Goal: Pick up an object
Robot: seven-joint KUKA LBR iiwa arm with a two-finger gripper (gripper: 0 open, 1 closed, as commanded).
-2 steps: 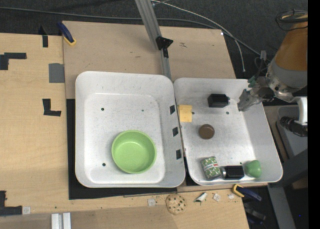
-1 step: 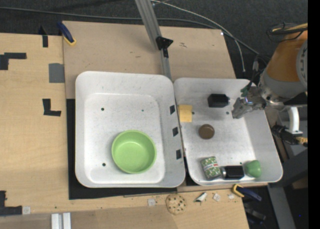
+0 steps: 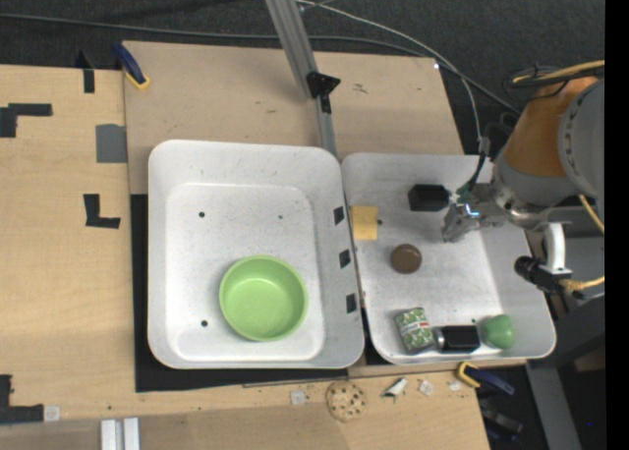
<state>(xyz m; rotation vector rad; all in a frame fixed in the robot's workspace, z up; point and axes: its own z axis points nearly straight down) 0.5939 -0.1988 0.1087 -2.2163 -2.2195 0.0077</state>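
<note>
Right bin (image 3: 511, 291), black block (image 3: 428, 197) beside pincer (image 3: 458, 225)

The grey arm with its orange band (image 3: 565, 148) is cut off by the frame's edge at three o'clock. Its small metal two-finger gripper (image 3: 460, 222) is too blurred to read. At five o'clock in the right white bin (image 3: 452, 168), the green-printed packet (image 3: 414, 329) perhaps carries lettering, too small to tell.

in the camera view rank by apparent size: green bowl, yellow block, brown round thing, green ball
1. green bowl, clearly the largest
2. yellow block
3. brown round object and green ball: these look about alike, so I will not rank them
</note>
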